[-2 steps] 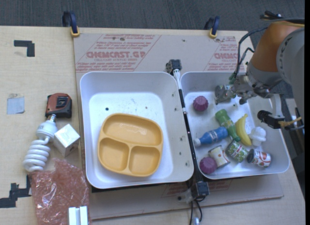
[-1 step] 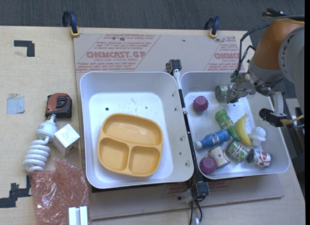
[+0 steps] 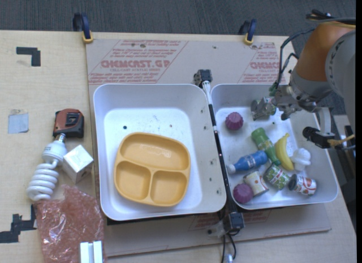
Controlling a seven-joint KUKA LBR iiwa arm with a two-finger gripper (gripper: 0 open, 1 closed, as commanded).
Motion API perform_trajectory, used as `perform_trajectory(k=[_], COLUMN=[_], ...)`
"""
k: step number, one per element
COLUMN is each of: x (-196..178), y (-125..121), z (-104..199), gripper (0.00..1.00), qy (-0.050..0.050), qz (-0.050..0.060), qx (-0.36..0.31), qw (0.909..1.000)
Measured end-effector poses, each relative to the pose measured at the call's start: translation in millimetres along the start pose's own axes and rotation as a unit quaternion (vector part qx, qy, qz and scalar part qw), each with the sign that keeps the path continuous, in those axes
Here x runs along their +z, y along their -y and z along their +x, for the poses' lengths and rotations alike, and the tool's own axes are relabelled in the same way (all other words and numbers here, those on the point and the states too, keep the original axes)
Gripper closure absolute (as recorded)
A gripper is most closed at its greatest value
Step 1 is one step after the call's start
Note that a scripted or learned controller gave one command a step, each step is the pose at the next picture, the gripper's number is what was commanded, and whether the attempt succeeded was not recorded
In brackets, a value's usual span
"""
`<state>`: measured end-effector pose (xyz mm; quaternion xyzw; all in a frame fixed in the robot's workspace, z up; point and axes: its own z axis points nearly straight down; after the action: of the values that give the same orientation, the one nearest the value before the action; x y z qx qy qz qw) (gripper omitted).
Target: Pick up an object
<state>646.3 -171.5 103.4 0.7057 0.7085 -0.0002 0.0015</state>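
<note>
The right bin [image 3: 328,197] holds several small items. A maroon ball [image 3: 234,121] lies at its far left, with a green can [image 3: 261,138], a yellow banana [image 3: 283,150] and a blue bottle [image 3: 251,161] in the middle. Near the front lie a second maroon ball [image 3: 243,193], a green-labelled can [image 3: 276,176] and a small red-and-white bottle [image 3: 304,185]. My gripper [image 3: 264,108] hangs over the far part of this bin, to the right of the first maroon ball and above the green can. Nothing shows in its grasp.
A yellow divided plate [image 3: 151,168] sits in the left bin [image 3: 107,103]. On the bench to the left lie a tape measure [image 3: 69,123], a spiral light bulb [image 3: 46,171], a white cube [image 3: 78,160] and a pink bag [image 3: 65,222]. A white object [image 3: 302,156] rests by the banana.
</note>
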Motion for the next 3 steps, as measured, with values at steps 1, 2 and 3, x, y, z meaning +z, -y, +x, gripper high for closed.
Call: perform_trajectory(k=[1,2,3], x=[-10,-10,11], y=[0,-1,23], z=[0,0,29], gripper=[1.0,0.0,0.0], qy=[0.001,0.001,-0.001], qz=[-0.001,-0.001,0.001], qx=[0.0,-0.001,0.001], qw=[1.0,1.0,1.0])
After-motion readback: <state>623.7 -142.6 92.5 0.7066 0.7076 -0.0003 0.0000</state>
